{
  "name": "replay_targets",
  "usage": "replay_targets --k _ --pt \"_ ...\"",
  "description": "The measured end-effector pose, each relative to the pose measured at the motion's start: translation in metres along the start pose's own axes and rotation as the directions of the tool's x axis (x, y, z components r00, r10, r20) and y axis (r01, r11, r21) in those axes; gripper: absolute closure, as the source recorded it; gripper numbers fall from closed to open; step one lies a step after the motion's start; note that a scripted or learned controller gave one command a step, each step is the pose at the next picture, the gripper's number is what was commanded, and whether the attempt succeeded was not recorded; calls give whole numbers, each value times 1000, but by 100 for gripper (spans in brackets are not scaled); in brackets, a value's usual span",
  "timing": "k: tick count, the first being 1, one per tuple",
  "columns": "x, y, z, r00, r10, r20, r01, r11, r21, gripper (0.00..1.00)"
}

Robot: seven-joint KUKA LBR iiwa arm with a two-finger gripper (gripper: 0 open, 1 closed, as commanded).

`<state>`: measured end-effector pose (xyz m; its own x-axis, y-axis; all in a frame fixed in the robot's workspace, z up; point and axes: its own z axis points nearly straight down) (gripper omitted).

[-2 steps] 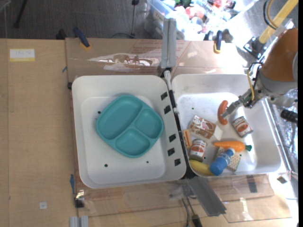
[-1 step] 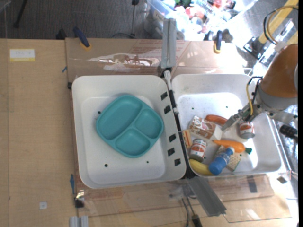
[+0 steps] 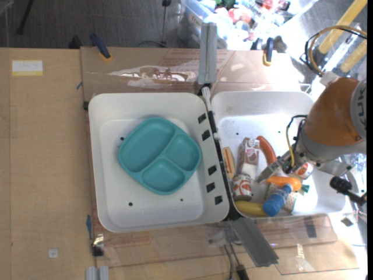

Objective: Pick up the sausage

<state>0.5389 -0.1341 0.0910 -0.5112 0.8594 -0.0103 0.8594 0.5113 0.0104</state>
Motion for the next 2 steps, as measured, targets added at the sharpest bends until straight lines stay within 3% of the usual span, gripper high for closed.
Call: replay_targets --k 1,2 --pt "-5 -1 -12 1000 8 8 -8 1000 -7 100" --pt "25 101 -152 1000 18 -7 -18 1000 6 100"
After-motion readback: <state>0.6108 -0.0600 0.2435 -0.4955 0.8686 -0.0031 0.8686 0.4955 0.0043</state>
